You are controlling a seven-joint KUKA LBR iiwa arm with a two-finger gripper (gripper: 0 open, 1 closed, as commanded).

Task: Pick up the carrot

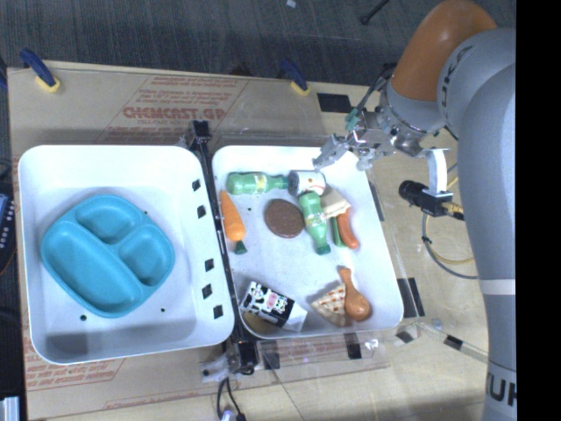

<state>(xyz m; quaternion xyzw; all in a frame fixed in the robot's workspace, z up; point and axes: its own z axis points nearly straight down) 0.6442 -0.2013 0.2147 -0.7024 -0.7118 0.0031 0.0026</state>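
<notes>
Brown cardboard covers the bench [175, 103], held by blue clamps at its far edge, and two shallow white bins sit on it side by side. Inside the left bin [35, 235] lies a blue divided plate [105, 253]. The right bin [381, 253] holds the clutter: a green bottle [250, 183] lying along the far edge, a second green bottle [314, 222] near the middle, a brown round disc [284, 218], a small can [307, 182], a toy hot dog [348, 231], a pizza slice [330, 302], a chicken drumstick [353, 298] and a black-and-white carton [266, 303] at the near edge.

The carrot [232, 220] lies along the right bin's left wall, orange body pointing to the far edge, green top toward the near edge. It sits apart from the disc and just near of the first bottle.

The gripper [337, 152] hangs over the bin's far right corner, well apart from the carrot. Its fingers appear somewhat spread and nothing sits between them, though the tips are small and hard to read.

By my judgement the task is at the approach step; no grasp has begun. The next move calls for crossing the bin to its left wall, turning the fingers to straddle the carrot's narrow width, then descending. The wall close beside the carrot leaves little room for the outer finger.
</notes>
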